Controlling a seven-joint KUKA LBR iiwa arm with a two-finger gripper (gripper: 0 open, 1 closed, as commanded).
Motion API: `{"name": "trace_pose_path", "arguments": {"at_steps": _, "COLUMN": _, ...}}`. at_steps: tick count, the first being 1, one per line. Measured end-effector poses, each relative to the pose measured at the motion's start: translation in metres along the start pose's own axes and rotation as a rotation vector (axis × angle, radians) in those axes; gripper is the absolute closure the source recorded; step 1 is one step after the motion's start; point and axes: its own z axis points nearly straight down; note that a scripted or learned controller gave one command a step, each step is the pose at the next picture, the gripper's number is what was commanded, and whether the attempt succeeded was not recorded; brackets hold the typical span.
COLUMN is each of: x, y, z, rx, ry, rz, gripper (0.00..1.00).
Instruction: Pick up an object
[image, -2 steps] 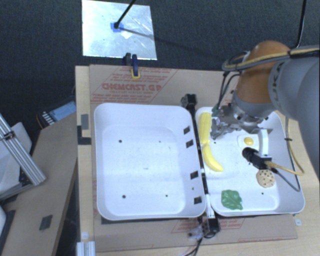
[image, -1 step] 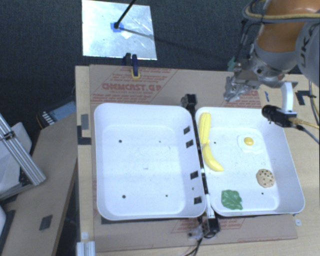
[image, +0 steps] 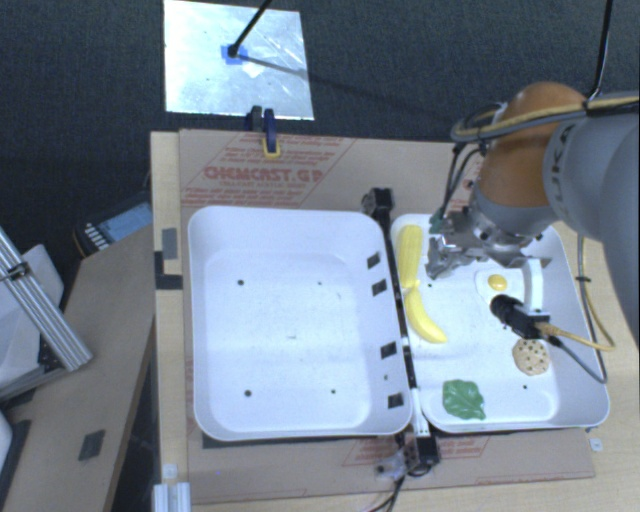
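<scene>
Roughly, open room on the view's left and crowding on the right. Shallow white plastic left-hand bin (image: 290, 330) with a broad bare floor and a low rounded rim. Shallow white plastic right-hand bin (image: 520, 405) set against it, the shared edge lined by a row of small black clips (image: 379, 288). Grey two-finger gripper (image: 443, 256) low inside the right-hand bin toward its far-left corner, carried by the grey arm with orange band (image: 528, 150) reaching in from the right; released or clenched, cannot tell from this angle. All pickable things in the right-hand bin. Long yellow plastic banana (image: 416, 290) lying lengthwise along the dividing wall, just beside the gripper on its left, contact unclear. Small round yellow piece (image: 497, 283) near the gripper on its right. Tan speckled cookie-shaped disc (image: 530, 357) toward the front right, apart from the others. Crumpled green leafy lump (image: 463, 399) by the front rim. Under both bins, a brown cardboard sheet with red print (image: 265, 165) on a tan bench (image: 110, 330). Blue-and-yellow clamp (image: 266, 128) at the cardboard's far edge, and beyond it a shiny silver sheet (image: 238, 60) on dark carpet (image: 80, 80).
</scene>
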Motion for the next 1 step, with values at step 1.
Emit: {"name": "trace_pose_path", "arguments": {"at_steps": 1, "x": 0.0188, "y": 0.0624, "z": -0.2238, "rx": -0.036, "ry": -0.002, "rz": -0.008, "gripper": 1.0}}
